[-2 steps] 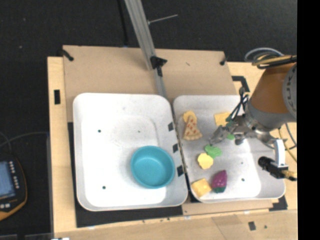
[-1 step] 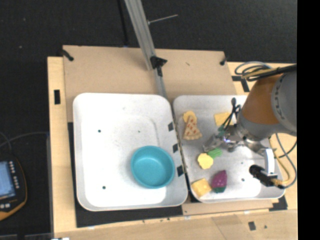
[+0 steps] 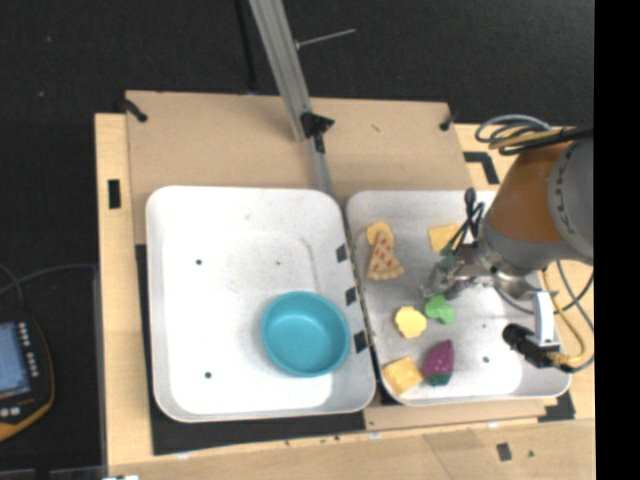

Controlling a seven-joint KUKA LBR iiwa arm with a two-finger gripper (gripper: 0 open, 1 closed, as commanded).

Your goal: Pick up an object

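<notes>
Metal two-finger gripper (image 3: 440, 286) low in right white bin (image 3: 500, 383), just above small green lumpy toy (image 3: 440, 312); jaw state unclear; nothing lifted, pick pending.

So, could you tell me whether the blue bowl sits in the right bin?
No, the blue bowl sits in the left bin.

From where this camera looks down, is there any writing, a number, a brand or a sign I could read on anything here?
No readable text anywhere in this view.
The handheld device at the left edge has a lit screen, but whatever it shows is too small and blurred to read.
The white bins, the blue bowl and the toy foods, such as the pizza slice and the purple piece, carry no lettering that I can see.
</notes>
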